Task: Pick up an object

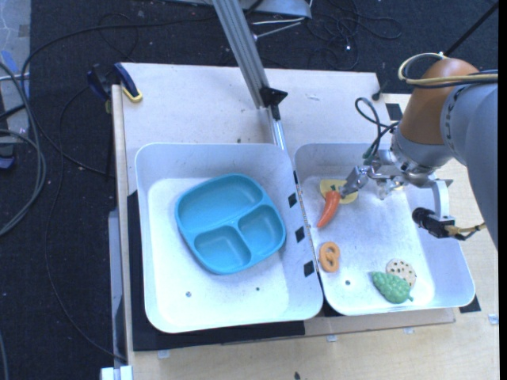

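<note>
My gripper point(354, 183) is low in the right bin point(432, 244), near its back left part. Its tip meets a yellow toy piece point(331, 188) and the top end of an orange carrot point(329, 209), which lies on the bin floor slanting down to the left. An orange pretzel point(329, 256) lies nearer the front left of that bin. A chocolate-chip cookie point(402, 271) and a green leafy toy point(391, 287) sit together at the front right. Nothing is lifted off the floor.
The left bin point(162, 291) holds a blue three-compartment plate point(230, 222). A slanted metal pole point(245, 46) runs down to the divide between the bins. The grey arm with its orange band point(440, 93) hangs over the right bin's back right.
</note>
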